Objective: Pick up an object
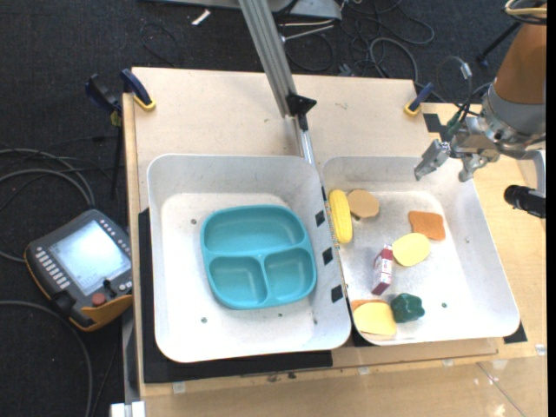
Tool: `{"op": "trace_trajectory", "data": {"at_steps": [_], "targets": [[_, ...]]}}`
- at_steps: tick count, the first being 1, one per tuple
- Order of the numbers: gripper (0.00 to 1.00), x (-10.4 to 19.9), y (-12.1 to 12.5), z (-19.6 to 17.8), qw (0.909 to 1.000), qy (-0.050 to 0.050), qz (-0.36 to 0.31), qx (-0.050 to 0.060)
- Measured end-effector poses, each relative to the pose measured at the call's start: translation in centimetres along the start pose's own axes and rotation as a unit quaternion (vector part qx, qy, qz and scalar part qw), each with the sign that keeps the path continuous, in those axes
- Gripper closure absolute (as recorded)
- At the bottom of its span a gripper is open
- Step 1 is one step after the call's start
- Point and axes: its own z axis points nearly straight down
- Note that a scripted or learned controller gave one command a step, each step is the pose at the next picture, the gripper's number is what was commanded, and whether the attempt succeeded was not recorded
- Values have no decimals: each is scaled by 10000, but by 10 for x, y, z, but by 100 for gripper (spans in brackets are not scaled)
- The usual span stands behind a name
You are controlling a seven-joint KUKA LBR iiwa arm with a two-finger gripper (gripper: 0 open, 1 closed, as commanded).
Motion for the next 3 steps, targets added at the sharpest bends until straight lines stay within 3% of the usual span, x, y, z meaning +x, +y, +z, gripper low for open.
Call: {"op": "trace_trajectory", "data": {"at_steps": [1, 3], "targets": [[0, 0, 0, 0, 10000, -1, 0, 2], [0, -3, -9, 100, 10000, 9, 16, 31]]}}
